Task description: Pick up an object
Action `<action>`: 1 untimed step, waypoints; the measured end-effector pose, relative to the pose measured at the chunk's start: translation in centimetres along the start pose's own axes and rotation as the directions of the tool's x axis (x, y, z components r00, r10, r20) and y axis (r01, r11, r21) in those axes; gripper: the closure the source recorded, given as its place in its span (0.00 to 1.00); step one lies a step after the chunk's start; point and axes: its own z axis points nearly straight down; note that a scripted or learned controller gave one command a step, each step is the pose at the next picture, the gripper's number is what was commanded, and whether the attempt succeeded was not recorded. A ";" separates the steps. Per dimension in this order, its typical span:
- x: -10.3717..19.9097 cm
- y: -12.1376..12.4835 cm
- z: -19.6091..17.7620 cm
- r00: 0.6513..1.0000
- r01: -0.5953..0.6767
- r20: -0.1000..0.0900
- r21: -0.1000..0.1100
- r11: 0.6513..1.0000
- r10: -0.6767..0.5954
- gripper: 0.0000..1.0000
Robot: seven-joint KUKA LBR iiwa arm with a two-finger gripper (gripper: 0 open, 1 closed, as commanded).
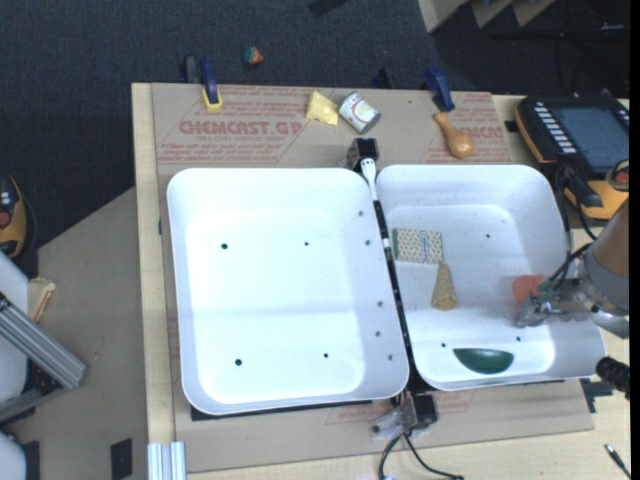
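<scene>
**Inspector:** Which objects lie in reach?

**Assistant:** Four, all in the right bin (520, 193). An orange-red piece (526, 287) sits near the right wall, touching or just beside the gripper (533, 311). A dark green bowl-shaped item (484, 359) lies near the front wall. A tan cone (443, 288) rests mid-bin, with a patterned card (417, 245) just behind it.

**Inspector:** Gripper condition?

**Assistant:** It sits low at the bin's right side, the arm (610, 268) entering from the right. The view is too blurred there to tell whether it is spread or closed. Nothing is visibly between its fingers.

**Inspector:** Surroundings?

**Assistant:** The left bin (200, 198) adjoins the right one. Behind them on the bench (160, 128) lie a yellow wedge (322, 109), a small can (359, 112) and a wooden spoon-like item (455, 138).
</scene>
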 end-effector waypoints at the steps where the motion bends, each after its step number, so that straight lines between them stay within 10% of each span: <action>1: 0.1 0.1 -1.3 1.000 0.002 0.003 -0.004 1.000 -0.002 1.00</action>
